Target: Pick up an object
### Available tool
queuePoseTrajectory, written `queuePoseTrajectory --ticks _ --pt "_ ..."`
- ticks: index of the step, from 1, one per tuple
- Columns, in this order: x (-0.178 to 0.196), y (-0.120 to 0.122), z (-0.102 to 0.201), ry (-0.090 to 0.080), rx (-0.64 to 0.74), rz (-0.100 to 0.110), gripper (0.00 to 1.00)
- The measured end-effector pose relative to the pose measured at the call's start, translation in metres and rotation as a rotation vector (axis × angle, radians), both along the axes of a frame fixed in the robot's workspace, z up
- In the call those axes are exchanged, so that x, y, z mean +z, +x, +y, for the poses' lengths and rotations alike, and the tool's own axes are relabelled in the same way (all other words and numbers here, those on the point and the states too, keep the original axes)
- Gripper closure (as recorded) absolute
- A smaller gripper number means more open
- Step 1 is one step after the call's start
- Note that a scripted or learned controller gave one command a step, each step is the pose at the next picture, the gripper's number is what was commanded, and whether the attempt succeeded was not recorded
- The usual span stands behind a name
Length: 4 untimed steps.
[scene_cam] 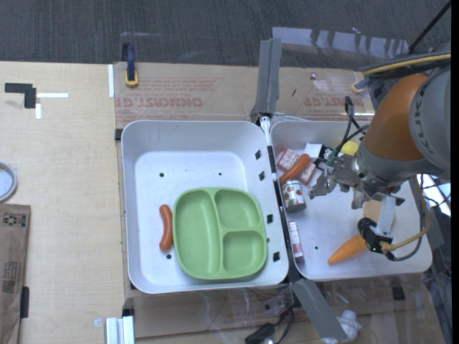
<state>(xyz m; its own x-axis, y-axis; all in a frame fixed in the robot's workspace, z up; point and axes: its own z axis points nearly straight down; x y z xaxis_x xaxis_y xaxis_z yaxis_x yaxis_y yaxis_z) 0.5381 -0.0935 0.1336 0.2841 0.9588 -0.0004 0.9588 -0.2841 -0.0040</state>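
Items in the right bin (412, 267), right of centre frame:
- Small can (294, 196), on its side near the bin's left wall, the likeliest object for picking since the hand sits closest to it
- Red-and-white packet (288, 158), above the can, partly under an orange sausage (295, 168)
- Carrot-shaped toy (348, 249), lower in the bin, just beside the arm's cable end
- Small yellow piece (349, 148), upper part of the bin, half hidden by the arm
- Thin red-and-white bar (294, 238) lying along the wall between the bins

Hand (320, 183): low over the right bin, just right of the can and sausage; nothing visible between its parts; whether it is wide or narrow cannot be told, as dark metal blurs against the bin floor

Items in the left bin (136, 192), centre frame:
- Green divided plate (219, 233), lower middle
- Second orange sausage (166, 228), touching or just beside the plate's left rim

Tabletop (57, 192): pale wood, left of frame

Risks, as judged:
- Can, sausage and packet crowd together against the wall; a closing hand could catch two at once, or none
- Can on its side may roll away when nudged
- Wall close by may block one side of the hand
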Motion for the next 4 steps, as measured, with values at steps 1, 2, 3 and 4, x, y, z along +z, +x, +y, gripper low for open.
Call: queuePoseTrajectory --ticks 1,2,3,4 --pt "-0.027 -0.061 -0.02 0.002 0.385 0.0 0.0" --pt "-0.043 -0.061 -0.044 0.002 0.665 -0.002 0.0" --pt "0.017 -0.042 -0.034 0.001 0.884 -0.005 0.0" --pt "-0.04 -0.06 -0.061 0.005 1.235 -0.005 0.0"
